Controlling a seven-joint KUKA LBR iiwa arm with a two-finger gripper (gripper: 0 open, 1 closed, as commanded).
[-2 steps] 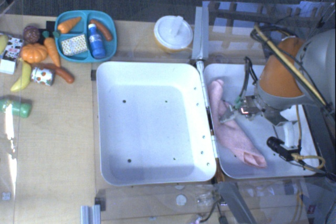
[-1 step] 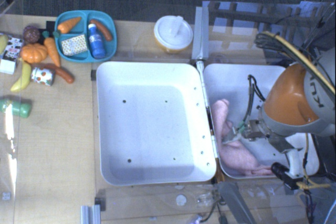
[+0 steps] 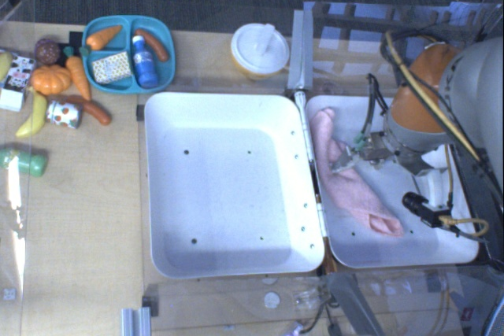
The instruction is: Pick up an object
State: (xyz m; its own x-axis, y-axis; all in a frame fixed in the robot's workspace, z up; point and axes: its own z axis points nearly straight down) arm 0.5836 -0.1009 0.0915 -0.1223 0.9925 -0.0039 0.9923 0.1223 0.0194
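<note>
A pink cloth lies crumpled along the left side of the right bin, stretching from the bin's far left corner toward its near middle. My gripper reaches in from the right and sits low over the cloth's middle, its metal fingertips touching or just above the fabric. The fingers look slightly apart, with no fold of cloth clearly between them. Behind the gripper, the grey arm with its orange band covers the bin's far right part.
The left bin sits beside the right one, a ridge between them. A blue divided plate with toy food, a white lidded bowl and scattered toy vegetables lie on the bench at the far left. Cables hang by the arm.
</note>
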